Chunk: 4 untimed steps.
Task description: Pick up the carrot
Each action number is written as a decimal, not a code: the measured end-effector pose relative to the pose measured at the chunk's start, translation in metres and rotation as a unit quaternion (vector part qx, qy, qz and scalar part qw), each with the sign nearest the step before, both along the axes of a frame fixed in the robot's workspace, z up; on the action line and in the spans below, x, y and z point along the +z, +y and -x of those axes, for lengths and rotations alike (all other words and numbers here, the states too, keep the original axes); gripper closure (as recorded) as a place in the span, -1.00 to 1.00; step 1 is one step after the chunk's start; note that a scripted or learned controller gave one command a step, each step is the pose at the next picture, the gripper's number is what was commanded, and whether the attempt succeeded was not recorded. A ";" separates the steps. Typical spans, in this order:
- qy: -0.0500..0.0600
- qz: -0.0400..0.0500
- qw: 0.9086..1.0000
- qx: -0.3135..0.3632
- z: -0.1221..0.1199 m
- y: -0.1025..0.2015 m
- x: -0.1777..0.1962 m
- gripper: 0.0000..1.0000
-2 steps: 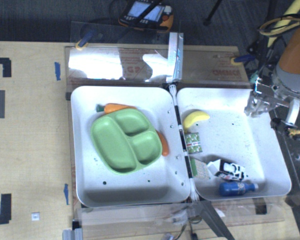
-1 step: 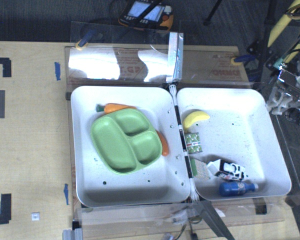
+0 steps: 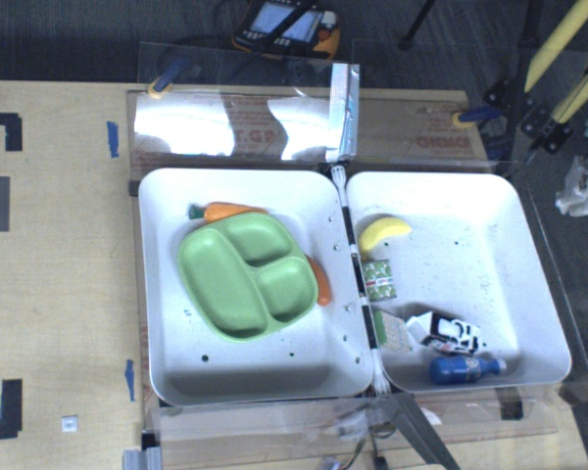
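An orange carrot with a green top lies in the left bin, at its far side. Most of it is hidden under a green divided plate; an orange end pokes out at the plate's right edge. I cannot tell whether that end is the same carrot or a second piece.
The right bin holds a yellow banana, a small green-labelled packet, a black-and-white object and a blue bottle. A clear panel stands behind the bins. Tripod legs and a yellow pole stand at the back right.
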State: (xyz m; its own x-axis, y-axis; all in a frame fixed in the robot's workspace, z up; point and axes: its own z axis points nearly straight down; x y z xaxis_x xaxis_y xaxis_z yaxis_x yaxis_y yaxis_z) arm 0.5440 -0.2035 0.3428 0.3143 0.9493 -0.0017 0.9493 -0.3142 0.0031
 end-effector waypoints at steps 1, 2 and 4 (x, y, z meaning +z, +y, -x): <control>0.000 0.000 1.000 0.001 0.000 0.001 0.000 -1.00; 0.001 -0.001 1.000 0.015 0.006 0.003 -0.165 -1.00; -0.002 -0.001 0.997 0.072 0.014 0.063 -0.256 -1.00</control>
